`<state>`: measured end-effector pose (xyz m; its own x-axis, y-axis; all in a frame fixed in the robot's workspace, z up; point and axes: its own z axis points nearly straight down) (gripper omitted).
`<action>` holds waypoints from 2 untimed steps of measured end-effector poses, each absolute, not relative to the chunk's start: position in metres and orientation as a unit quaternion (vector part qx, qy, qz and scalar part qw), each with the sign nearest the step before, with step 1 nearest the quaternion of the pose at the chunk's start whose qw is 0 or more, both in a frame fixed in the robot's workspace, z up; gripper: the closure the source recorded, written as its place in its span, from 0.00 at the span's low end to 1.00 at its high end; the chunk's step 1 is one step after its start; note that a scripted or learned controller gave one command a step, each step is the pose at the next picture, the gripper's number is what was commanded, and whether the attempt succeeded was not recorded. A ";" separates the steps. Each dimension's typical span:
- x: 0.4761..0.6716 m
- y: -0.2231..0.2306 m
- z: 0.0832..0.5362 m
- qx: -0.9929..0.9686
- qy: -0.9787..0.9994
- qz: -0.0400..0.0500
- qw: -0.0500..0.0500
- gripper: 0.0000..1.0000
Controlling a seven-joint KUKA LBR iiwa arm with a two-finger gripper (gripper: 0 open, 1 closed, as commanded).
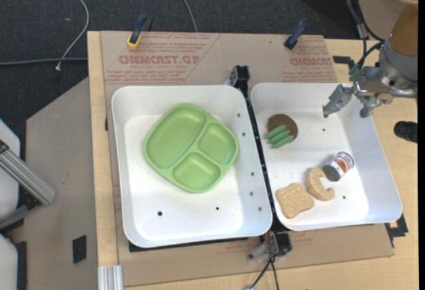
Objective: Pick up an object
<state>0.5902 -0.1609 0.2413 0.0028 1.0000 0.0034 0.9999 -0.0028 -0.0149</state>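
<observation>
Camera view: my gripper (350, 103) hangs over the far right part of the right bin (372, 212).
Fingers: spread wide, with nothing between them.
Right bin: a brown disc with green strips (281, 130), a small can (337, 166), a bitten doughnut, I think (320, 184), and a toast slice (294, 199), all apart from my gripper.
Left bin (133, 216): a green divided plate (191, 147).
</observation>
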 end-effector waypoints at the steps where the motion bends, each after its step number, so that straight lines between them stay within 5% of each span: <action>1: 0.593 -0.161 0.249 -0.707 -0.707 0.000 0.001 0.00; 2: 0.600 -0.159 0.189 -0.707 -0.707 0.002 0.003 0.00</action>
<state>0.5999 -0.1586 0.1893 -0.0005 1.0000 0.0024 1.0000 0.0005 -0.0070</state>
